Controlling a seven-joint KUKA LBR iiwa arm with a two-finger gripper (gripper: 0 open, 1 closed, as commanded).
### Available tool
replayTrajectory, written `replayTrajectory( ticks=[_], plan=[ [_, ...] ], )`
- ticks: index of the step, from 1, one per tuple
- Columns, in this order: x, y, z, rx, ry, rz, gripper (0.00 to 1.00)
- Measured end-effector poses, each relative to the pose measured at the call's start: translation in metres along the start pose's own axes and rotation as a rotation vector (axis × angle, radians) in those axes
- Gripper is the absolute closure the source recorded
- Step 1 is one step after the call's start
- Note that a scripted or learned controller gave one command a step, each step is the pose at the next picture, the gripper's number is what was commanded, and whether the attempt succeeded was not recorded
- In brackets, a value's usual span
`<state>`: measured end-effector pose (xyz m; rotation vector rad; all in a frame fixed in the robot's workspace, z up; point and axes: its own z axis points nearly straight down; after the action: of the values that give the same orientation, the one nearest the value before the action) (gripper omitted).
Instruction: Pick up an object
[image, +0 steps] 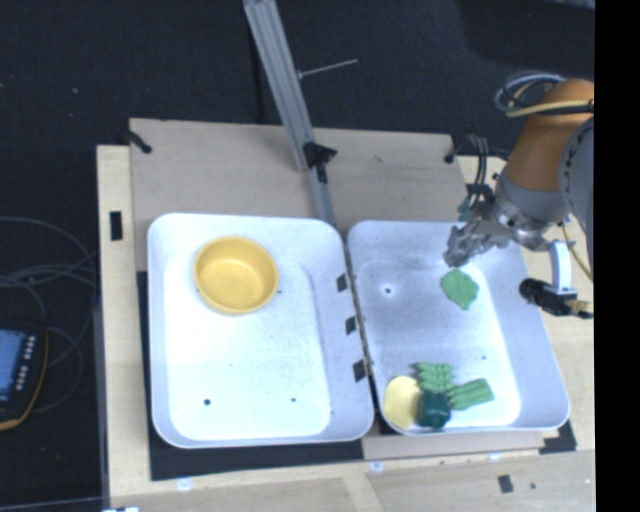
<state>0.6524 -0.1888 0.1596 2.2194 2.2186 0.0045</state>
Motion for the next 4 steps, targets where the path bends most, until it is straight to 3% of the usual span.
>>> replayTrajectory(
  ticks=[2,4],
  plan=[
    [-0.002,0.004,-0.096,-0.001,0.000,0.000,1.00],
    [0.105,-0.008,-0.107,0.003,0.001,-0.004,1.00]
  ],
)
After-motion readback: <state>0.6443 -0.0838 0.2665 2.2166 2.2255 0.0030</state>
